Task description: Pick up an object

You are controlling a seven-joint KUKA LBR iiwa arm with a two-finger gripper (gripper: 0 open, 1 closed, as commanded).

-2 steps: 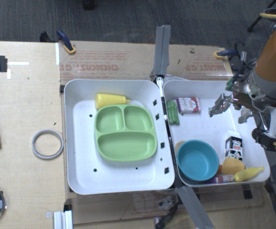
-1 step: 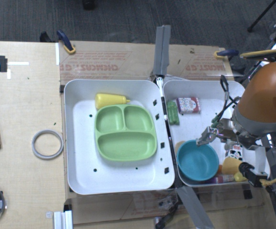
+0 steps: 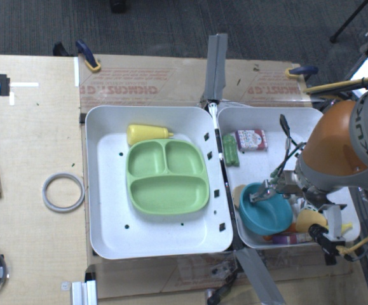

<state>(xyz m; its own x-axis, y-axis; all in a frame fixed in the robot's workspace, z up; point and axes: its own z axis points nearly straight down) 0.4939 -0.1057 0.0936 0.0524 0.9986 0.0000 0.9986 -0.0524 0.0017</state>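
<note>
The blue bowl point(image 3: 267, 213) is sitting in the right bin point(image 3: 267, 116), near its front edge, with the gripper point(image 3: 263, 194) hovering over its rim. Whether the tool is clenched or released, I cannot tell. The bowl is probably light, stiff plastic with slick, curved walls; pinching the thin rim looks the surest hold. A yellow object point(image 3: 311, 219) is lying just beside it, and a green divided plate point(image 3: 168, 176) is resting in the left bin point(image 3: 104, 189).

- I see a green divided plastic tray point(image 3: 168, 176), smooth with a soft sheen.
- Blue plastic bowl point(image 3: 269, 215): glossy.
- Pale wooden bench point(image 3: 31, 145): matt.
- White plastic bins point(image 3: 107, 234): smooth.
</note>
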